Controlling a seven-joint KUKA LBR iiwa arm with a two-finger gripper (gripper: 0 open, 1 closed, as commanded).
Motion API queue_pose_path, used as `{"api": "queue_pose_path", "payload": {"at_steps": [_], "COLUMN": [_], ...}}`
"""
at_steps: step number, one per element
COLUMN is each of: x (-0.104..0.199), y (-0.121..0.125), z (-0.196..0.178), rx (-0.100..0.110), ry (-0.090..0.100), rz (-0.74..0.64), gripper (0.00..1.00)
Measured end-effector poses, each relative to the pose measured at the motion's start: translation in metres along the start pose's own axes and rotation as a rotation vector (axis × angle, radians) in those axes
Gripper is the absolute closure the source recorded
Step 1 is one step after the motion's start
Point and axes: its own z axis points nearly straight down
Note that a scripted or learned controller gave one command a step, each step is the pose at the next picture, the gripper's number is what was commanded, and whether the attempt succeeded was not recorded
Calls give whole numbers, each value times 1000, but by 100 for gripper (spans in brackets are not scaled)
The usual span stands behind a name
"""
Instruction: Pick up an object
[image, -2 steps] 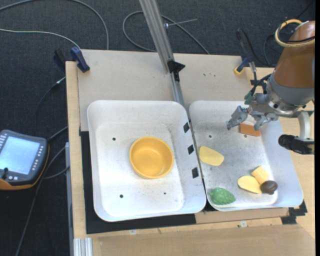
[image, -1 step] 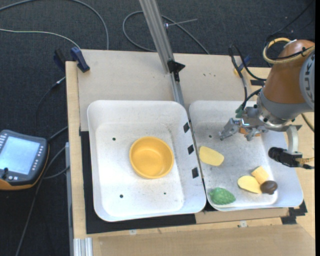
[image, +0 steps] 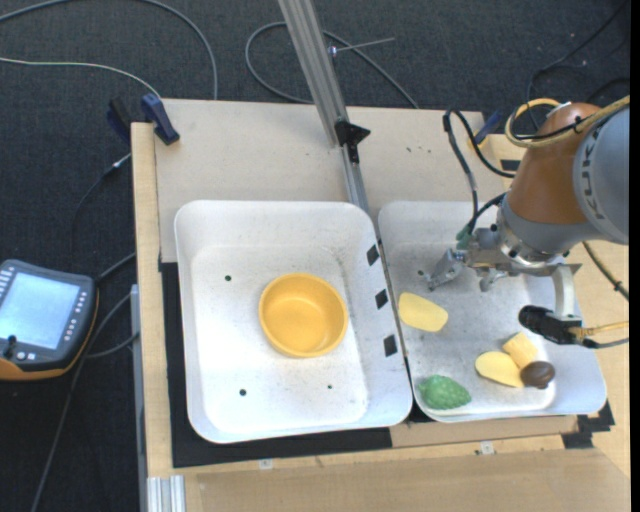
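while the gripper (image: 462, 272) hangs over the back of the right bin (image: 590, 385), i honestly can't tell how it's set, the wrist hides too much. nothing is visibly in it. closest thing is a pale yellow lump (image: 423, 313), smooth and oval, lying just below it near the left wall. a green scrubby thing (image: 442, 391) sits at the front edge. left bin (image: 200, 235) has a yellow bowl (image: 302, 315) in the middle.
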Motion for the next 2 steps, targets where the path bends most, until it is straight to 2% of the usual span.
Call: {"api": "queue_pose_path", "payload": {"at_steps": [1, 2], "x": [0, -3], "y": [1, 5], "z": [-13, -56], "rx": [-6, -8], "ry": [0, -1], "rz": [0, 0], "gripper": [100, 100]}}
